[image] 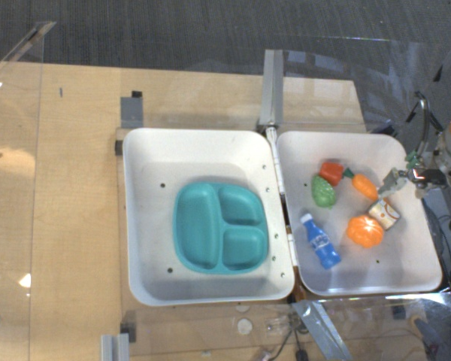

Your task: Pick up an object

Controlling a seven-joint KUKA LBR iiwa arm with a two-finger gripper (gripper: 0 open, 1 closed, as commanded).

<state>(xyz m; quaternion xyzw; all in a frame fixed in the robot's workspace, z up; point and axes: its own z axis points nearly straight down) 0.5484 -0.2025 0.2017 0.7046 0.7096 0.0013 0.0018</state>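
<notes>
Two shallow white bins sat side by side on the wooden bench. The left bin held a teal divided plate with three compartments, lying flat near its middle. The right bin held all the loose items, clustered toward its centre and upper half.

At about twelve o'clock in that cluster lay a small red-orange block, with a green leafy toy vegetable touching it just below, toward seven o'clock. A toy carrot lay at about two o'clock from the green piece. A blue bottle with a white cap lay on its side at six o'clock, tilted, cap toward the upper left. An orange round fruit sat at four o'clock, and touching it at its one o'clock was a small pale cup-like object.

The gripper reached in from three o'clock, its tip low over the bin just above the pale object and just beside the carrot's right end. Whether its fingers were apart or together could not be told at this size and angle, and nothing was seen between them.

Judged from this, the pick was not yet done: every item rested on the bin floor. The approach seemed near its end; closing on something and lifting it were left.
</notes>
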